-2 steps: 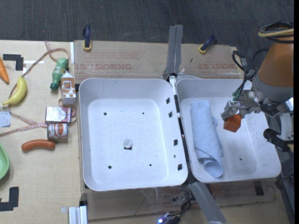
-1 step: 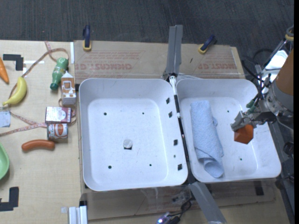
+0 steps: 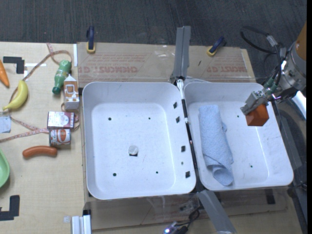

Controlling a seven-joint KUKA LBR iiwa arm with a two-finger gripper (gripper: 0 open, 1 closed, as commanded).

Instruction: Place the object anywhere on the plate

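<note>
An orange block (image 3: 258,116) hangs over the right part of the right bin (image 3: 280,177), just under the grey fingers of my gripper (image 3: 254,108), which is shut on the block's top. The arm comes in from the right edge above the bin's right wall. A rolled light-blue towel (image 3: 216,143) lies along the left side of the same bin, apart from the block. A green plate (image 3: 3,168) shows in part at the far left edge, on the wooden bench.
The left bin (image 3: 90,145) holds a small pale round piece (image 3: 133,151). On the bench to the left lie a banana (image 3: 17,96), a green bottle (image 3: 61,75), a small carton (image 3: 71,93), a can (image 3: 60,137) and a sausage (image 3: 40,152).
</note>
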